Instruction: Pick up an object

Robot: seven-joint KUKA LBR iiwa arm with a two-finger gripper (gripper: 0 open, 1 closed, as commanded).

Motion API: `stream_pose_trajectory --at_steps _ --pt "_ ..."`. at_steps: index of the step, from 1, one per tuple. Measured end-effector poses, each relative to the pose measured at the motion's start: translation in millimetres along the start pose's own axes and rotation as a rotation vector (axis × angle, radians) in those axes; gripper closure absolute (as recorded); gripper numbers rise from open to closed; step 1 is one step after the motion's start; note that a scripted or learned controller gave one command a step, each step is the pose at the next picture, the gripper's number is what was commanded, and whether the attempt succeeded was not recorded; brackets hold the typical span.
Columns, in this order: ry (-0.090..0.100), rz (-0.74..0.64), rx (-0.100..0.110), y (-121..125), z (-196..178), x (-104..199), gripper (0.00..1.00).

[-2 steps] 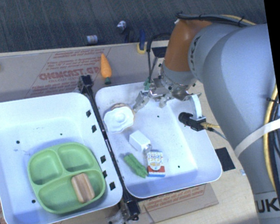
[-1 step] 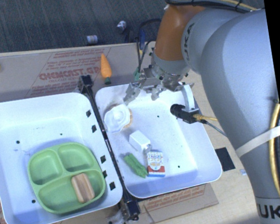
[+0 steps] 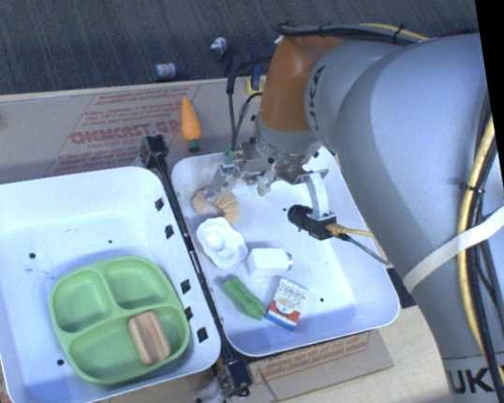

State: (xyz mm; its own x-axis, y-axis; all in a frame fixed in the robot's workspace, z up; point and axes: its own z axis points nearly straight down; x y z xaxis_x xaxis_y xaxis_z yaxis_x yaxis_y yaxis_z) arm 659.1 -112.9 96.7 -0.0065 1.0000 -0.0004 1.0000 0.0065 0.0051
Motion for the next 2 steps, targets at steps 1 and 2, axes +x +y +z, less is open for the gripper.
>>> stream_pose_trajectory --at_steps 1,2 --pt "0.002 -0.005 0.0 1.0 -11.3 1.2 1.0" --pt "0.002 0.001 0.005 -9.2 -96.3 58.7 1.0"
